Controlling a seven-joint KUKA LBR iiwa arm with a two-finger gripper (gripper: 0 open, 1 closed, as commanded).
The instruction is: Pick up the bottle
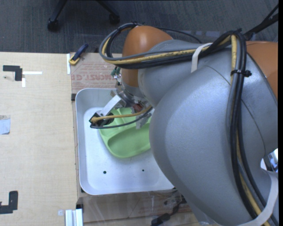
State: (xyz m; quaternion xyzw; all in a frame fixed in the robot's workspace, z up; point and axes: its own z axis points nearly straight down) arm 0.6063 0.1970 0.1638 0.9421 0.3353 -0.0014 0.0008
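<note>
The grey arm [212, 132] reaches in from the right and covers much of the right half of the view, its orange band [141, 42] sitting above the wrist, with yellow and black cables [177, 50] looped over it. The wrist points down into a shallow white bin [82, 145], and the gripper [132, 108] sits low over the bin's far half, largely hidden beneath the wrist; whether it is open or closed cannot be told. Directly under and just in front of the gripper lies a pale green plastic thing [126, 141], rounded in outline with a shallow hollow in its upper face, resting on the bin floor towards the right side, its right part hidden under the arm. Whether this is the bottle cannot be told, nor whether the gripper touches it. Two small dark dots [105, 172] mark the bare bin floor nearer the camera. The bin stands on brown cardboard [93, 73] with red print, beside a pale wooden bench [35, 132] that carries black corner marks [12, 71] and a grey patch [3, 126]. A blue and yellow tool [78, 53] lies at the cardboard's far corner. Beyond it is dark carpet [177, 13] with a chair's castors [53, 24].
</note>
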